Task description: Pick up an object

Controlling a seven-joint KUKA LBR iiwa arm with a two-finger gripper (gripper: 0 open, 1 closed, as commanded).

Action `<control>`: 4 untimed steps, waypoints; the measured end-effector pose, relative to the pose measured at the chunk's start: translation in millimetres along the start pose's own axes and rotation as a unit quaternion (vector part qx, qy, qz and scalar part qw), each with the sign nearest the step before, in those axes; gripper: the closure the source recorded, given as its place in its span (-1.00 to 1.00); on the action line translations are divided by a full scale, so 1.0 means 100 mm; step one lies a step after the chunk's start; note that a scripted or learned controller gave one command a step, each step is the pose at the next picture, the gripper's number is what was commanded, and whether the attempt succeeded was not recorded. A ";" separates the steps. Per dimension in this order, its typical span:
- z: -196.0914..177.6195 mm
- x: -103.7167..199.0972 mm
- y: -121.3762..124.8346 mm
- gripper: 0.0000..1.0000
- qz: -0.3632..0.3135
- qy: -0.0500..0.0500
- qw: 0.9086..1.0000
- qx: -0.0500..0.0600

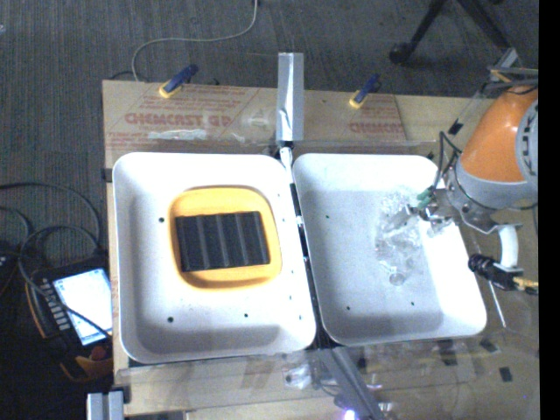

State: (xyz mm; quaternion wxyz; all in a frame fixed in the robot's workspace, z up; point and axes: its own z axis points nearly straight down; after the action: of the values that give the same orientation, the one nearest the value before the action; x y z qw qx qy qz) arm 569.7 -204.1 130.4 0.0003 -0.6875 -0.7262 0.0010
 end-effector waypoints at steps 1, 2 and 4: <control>0.35 0.00 0.00 -1.00 -0.030 -0.004 1.000 -0.009; 0.36 0.25 -0.14 -1.00 -0.080 -0.007 0.997 -0.012; 0.37 0.14 -0.06 -1.00 -0.189 -0.005 0.982 -0.011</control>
State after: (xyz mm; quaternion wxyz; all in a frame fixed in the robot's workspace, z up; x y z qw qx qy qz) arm 563.3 -190.2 93.5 -0.0105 -0.5377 -0.8430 -0.0034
